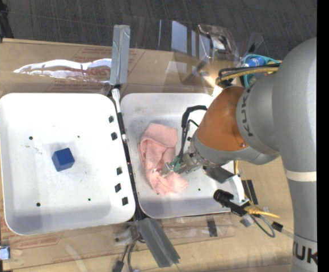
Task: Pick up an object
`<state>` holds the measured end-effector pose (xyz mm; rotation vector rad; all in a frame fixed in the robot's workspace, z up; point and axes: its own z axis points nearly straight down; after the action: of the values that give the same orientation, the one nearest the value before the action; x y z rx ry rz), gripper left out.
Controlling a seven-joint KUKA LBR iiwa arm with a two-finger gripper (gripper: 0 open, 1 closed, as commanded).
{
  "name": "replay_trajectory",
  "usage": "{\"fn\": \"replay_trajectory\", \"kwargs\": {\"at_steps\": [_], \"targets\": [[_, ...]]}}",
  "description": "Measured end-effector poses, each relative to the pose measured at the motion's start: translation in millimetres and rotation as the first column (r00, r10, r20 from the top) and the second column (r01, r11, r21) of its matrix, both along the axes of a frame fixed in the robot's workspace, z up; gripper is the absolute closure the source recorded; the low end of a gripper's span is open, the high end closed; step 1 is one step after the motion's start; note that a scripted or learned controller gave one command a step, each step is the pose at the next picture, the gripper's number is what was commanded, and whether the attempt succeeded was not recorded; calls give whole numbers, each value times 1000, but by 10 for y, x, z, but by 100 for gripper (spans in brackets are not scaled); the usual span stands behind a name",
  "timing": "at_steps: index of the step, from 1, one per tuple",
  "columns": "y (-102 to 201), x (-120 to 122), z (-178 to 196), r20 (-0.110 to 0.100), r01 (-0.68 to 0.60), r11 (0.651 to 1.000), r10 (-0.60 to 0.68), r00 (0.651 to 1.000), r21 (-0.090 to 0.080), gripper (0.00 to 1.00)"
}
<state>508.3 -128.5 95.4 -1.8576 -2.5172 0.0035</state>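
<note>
A crumpled pink cloth point(159, 154) lies in the right bin point(153, 103), towards its left half. My gripper point(173, 168) reaches in from the right and is down on the cloth's lower right part, touching or pressing into its folds. The orange wrist band point(221, 126) and grey arm hang over the bin's right side and hide it. A small blue cube point(63, 158) sits alone in the left bin point(17, 106), far from the gripper.
A grey divider strip point(122, 152) with black clips runs between the two bins. Cables and a black-and-yellow connector point(238, 205) lie by the right bin's lower right corner. Cardboard and clear plastic wrap point(68, 69) lie behind the bins.
</note>
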Motion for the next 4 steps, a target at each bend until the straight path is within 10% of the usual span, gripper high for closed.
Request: {"fn": "replay_trajectory", "kwargs": {"at_steps": [1,2,3,4], "targets": [[0,0,0,0,0,1000,0,1000,0,0],[258,736,-71,6,-50,999,50,999,-4,0],[274,737,-11,-2,-58,998,58,998,-1,100],[273,737,-10,-2,-59,998,59,998,-1,0]]}}
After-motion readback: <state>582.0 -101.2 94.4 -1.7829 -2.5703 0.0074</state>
